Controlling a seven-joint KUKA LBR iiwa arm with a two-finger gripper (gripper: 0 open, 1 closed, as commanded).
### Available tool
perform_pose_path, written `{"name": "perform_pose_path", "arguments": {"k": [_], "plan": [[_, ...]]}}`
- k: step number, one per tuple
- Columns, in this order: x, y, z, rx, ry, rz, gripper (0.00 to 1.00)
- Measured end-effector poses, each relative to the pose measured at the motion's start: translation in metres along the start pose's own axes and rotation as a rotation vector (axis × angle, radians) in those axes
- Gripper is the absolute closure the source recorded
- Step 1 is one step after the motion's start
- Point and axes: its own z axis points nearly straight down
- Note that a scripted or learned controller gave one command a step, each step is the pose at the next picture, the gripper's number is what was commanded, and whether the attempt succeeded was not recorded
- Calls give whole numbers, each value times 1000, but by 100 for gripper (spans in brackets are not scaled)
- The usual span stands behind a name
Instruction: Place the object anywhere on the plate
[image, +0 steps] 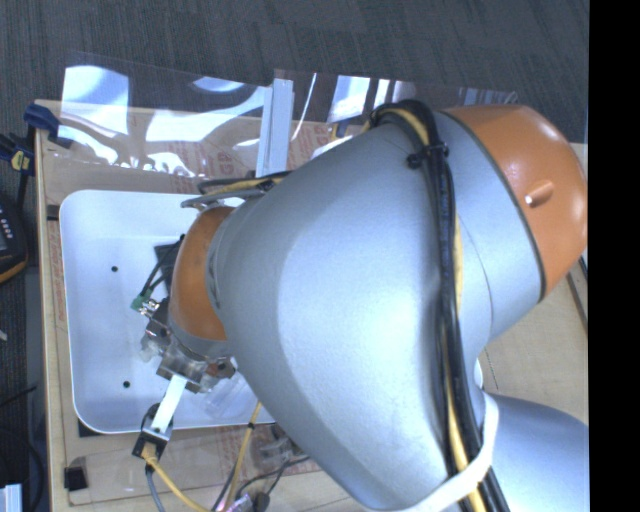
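The grey arm (370, 330) covers most of the scene, nearest to the camera. Its orange band (195, 280) sits over the left white bin (95, 300). Under the band the gripper (165, 345) hangs above the bin's floor; if it is open or closed I cannot tell. The object and the plate I cannot make out. Behind the bin stands a clear plastic wall (170, 120).
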Motion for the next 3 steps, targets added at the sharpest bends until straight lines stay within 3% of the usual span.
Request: {"name": "perform_pose_path", "arguments": {"k": [1, 2, 3], "plan": [[-24, 68, -95, -4, 2, -366, 0], [39, -4, 6, -2, 2, -154, 0], [-1, 38, -116, -3, 3, -159, 0]]}}
